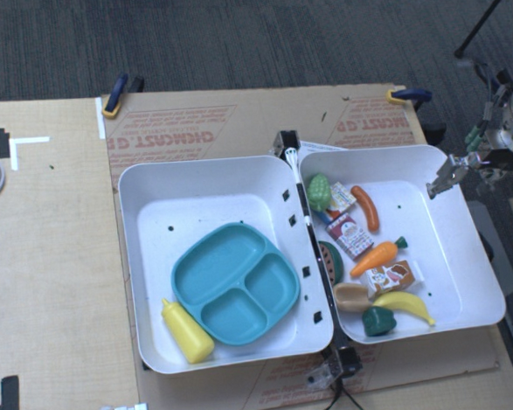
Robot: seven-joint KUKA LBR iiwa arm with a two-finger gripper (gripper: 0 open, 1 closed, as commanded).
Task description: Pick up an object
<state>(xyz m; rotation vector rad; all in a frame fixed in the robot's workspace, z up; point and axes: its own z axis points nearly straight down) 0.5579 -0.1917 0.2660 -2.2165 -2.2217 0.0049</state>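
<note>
Sitting side by side on the bench, the left bin (137, 252) holds a teal plate (236, 283) with a yellow bottle (186, 330) at its lower left, while the right bin (453, 256) gathers toy food along its left side: a banana (405, 304), carrot (378, 257), sausage (365, 208) and two small cartons (350, 235). Over that bin's upper right rim hangs the gripper (445, 178), small and partly blurred, seemingly grasping nothing, though I cannot tell how its fingers stand.

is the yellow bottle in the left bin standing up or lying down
Lying down. The yellow bottle rests on its side on the left bin's floor, its tip pointing up-left, beside the teal plate.
</note>
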